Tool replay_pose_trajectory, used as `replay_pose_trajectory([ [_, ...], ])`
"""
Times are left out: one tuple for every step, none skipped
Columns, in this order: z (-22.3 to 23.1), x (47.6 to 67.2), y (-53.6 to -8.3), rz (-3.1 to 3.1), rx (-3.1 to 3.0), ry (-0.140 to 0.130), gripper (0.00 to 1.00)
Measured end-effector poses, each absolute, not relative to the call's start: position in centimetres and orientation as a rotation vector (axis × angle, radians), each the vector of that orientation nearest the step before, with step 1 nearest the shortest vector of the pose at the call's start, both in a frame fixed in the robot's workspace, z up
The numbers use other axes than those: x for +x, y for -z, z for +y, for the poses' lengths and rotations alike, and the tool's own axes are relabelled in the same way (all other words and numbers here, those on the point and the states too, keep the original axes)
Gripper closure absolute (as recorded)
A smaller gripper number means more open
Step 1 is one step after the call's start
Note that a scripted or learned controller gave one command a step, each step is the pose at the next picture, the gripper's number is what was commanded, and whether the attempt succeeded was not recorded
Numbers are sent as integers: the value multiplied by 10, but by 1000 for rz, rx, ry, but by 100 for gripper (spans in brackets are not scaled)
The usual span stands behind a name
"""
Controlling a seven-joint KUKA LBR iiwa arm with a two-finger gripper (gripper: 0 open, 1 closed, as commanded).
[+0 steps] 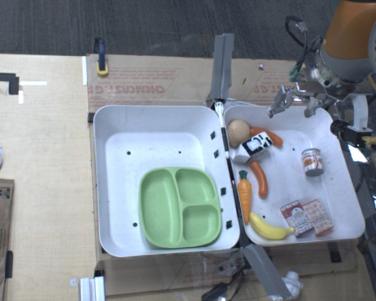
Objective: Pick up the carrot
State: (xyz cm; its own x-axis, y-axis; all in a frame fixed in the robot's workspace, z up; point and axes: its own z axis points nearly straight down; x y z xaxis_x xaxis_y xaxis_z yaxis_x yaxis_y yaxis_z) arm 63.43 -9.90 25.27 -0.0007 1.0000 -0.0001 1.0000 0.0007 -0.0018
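On the counter (44,168): two white bins, cardboard backing with unreadable reversed print.
Tool (296,103) open, empty; carrot (244,196) in right bin (338,187).

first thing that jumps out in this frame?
The green divided plate lying alone in the left bin, bright against the white. Then the clutter in the right bin: the carrot along its left wall, with a banana below it and a sausage to its right. The hand hangs over that bin's far edge, apart from the carrot.

Carrot (244,195) — right bin (338,168), beside banana (270,227)
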Motion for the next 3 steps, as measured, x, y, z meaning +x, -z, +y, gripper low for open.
replay_pose_trajectory([
  [-77, 547, -190, -2226, -2213, -5, 0],
  [-101, 484, -91, -2487, -1915, -2, 0],
  [-76, 478, -191, -2277, -2164, -2, 0],
])
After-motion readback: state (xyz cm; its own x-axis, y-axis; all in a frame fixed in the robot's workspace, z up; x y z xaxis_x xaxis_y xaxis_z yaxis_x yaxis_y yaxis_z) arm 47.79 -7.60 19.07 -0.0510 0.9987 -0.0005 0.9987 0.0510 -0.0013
